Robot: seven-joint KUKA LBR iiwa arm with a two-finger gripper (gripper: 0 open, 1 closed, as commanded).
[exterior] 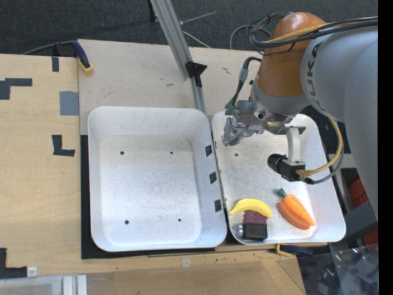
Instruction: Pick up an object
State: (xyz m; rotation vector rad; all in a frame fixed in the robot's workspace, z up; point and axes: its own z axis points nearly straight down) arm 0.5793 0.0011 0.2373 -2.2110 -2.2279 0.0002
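The right bin holds a yellow banana, a dark purple and black block just in front of it, and an orange carrot with a green tip at the front right. My gripper hangs over the back left part of that bin, near its left wall, well behind those objects. Nothing shows between its fingers. The grey arm with its orange band comes in from the right above it.
The left bin lies beside the right one, their walls meeting in the middle. A slanted metal bar stands behind the bins. A black cylinder on the arm's cable sits over the right bin.
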